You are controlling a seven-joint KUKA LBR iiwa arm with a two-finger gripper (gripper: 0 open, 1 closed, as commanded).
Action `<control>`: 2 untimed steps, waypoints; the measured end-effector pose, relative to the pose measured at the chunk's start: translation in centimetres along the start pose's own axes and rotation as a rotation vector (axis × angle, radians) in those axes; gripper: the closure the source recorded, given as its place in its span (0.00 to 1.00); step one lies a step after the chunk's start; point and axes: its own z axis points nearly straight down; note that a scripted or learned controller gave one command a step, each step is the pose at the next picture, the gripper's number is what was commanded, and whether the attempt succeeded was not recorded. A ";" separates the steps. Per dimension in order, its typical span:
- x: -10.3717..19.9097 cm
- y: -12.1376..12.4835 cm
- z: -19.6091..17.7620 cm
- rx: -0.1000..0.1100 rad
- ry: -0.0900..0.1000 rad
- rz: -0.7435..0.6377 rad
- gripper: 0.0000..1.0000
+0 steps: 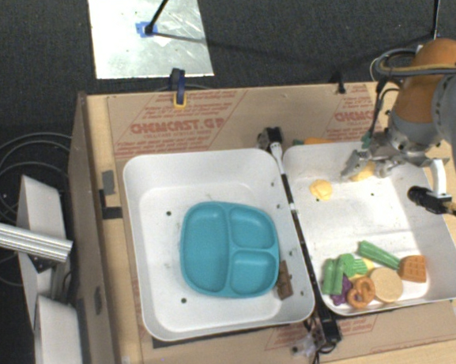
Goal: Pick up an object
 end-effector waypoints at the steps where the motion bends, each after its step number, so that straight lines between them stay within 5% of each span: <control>1: 0.1 -0.1 -1.3 0.012 0.004 -0.003 1.00; 2: -1.3 0.2 -4.7 -0.008 -0.002 -0.001 1.00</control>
